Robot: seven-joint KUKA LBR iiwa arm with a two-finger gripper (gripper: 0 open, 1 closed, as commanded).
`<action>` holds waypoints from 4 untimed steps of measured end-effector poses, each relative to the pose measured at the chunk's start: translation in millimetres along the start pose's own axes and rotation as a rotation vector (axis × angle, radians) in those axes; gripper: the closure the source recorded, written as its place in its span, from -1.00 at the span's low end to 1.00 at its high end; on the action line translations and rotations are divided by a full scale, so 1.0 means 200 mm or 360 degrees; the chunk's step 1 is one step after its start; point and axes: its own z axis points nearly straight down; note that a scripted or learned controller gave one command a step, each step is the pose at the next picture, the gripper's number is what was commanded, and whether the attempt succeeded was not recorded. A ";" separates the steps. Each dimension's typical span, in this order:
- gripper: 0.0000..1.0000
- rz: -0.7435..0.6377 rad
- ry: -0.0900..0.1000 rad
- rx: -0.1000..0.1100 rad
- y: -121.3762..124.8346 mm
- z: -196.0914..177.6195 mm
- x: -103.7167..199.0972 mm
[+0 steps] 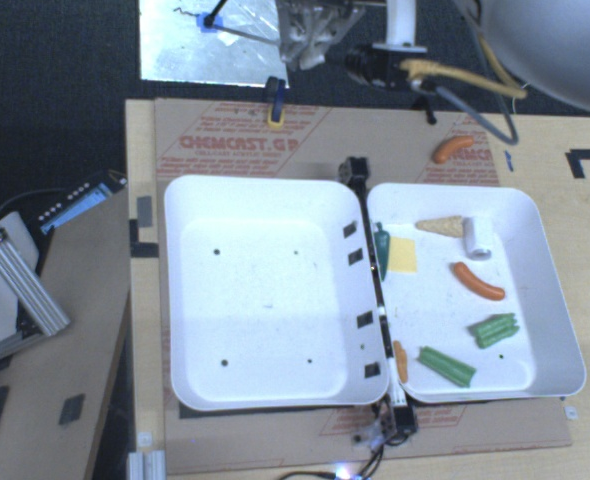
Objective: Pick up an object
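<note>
My gripper (305, 43) hangs high, grip state unclear; the orange sausage (478, 281) looks light, stiff, slick; grab mid-length.

A pale wooden bench top (65, 298) is seen from above at a slant, and a brown cardboard sheet (237, 140) printed with red lettering is laid across it. Dark carpeted floor (45, 78) is visible beyond the bench's far and left edges. A shiny silver sheet (190, 28) is spread on that floor at the top. Aluminium framing (15, 278) is set at the left edge. The scene is lit evenly, with soft shadows.
</note>
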 end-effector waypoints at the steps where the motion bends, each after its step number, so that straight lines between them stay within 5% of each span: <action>1: 1.00 0.0019 -0.0008 0.0010 0.15 0.19 -0.31; 2: 1.00 0.0000 0.0001 0.0000 0.07 -0.11 0.12; 3: 1.00 0.0020 -0.0010 0.0017 0.15 0.26 -0.18; 4: 1.00 0.0027 -0.0011 0.0015 0.14 0.47 -0.64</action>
